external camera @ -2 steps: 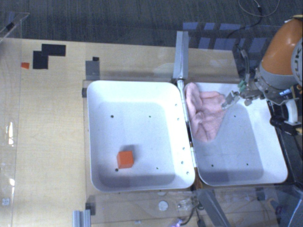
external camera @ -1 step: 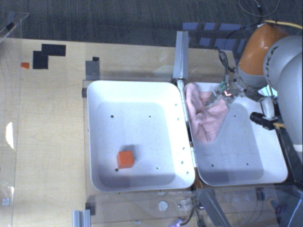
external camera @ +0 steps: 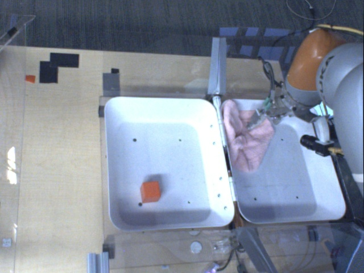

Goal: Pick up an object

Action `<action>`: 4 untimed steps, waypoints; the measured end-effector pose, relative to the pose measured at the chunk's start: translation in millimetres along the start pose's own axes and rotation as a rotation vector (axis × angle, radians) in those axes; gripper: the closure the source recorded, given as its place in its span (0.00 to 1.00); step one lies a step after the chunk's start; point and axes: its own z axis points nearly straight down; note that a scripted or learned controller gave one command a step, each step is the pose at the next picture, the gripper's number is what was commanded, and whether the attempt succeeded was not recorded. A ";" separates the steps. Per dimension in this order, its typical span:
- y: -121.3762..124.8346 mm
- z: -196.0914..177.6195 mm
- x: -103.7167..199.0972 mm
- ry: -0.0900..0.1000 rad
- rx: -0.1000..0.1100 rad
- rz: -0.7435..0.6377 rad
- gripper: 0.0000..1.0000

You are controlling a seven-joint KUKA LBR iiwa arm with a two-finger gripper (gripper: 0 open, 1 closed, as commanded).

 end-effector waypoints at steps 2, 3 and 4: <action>-1.0 0.3 2.2 -0.006 0.002 -0.043 0.00; 3.2 -13.0 5.0 -0.007 -0.009 -0.050 1.00; 17.4 -96.6 68.0 0.001 -0.007 -0.217 1.00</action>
